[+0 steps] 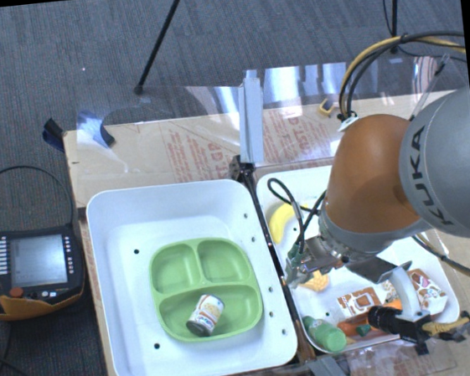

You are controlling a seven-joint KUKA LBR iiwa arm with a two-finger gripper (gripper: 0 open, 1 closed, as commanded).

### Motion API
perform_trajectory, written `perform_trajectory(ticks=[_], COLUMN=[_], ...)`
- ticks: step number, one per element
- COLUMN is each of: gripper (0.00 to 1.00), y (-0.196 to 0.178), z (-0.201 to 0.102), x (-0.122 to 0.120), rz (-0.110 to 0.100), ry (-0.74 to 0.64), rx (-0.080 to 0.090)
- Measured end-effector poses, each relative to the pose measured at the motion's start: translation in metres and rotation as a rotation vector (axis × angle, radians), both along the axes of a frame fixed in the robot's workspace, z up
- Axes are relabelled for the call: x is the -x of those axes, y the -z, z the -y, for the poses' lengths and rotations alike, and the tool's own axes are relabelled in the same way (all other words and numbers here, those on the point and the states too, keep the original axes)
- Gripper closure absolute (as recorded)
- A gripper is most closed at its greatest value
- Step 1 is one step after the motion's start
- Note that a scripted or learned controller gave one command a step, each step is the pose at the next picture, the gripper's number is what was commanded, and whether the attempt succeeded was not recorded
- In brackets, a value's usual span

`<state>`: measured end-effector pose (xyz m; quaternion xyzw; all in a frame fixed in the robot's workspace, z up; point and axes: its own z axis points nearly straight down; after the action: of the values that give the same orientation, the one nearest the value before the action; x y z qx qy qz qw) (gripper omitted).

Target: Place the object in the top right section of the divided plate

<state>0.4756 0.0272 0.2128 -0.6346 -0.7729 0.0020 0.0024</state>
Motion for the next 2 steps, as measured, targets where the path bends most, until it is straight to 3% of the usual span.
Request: perform_trajectory(ticks=[1, 2], gripper=[1.0, 1.0], y=[-0.071, -0.026], z=[0.024, 0.06], x=[0.0, 0.0], rz=[0.002, 0.001], ry=[0.037, -0.005], rx=[0.001, 0.0])
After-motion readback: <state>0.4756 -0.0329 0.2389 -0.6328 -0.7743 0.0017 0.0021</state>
